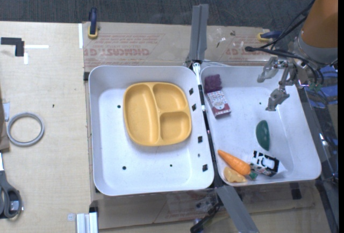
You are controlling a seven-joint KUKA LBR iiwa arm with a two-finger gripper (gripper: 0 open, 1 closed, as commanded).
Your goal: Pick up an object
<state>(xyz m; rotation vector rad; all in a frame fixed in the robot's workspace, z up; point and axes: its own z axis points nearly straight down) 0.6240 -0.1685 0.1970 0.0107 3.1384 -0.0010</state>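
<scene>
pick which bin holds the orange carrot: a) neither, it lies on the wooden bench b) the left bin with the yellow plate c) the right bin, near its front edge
c: the carrot lies near the front edge of the right bin, beside a small black-and-white item, while the left bin holds the yellow divided plate.

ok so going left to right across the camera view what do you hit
scissors → tape ring → yellow divided plate in the left bin → purple block → carrot → green object → gripper above the right bin
</scene>
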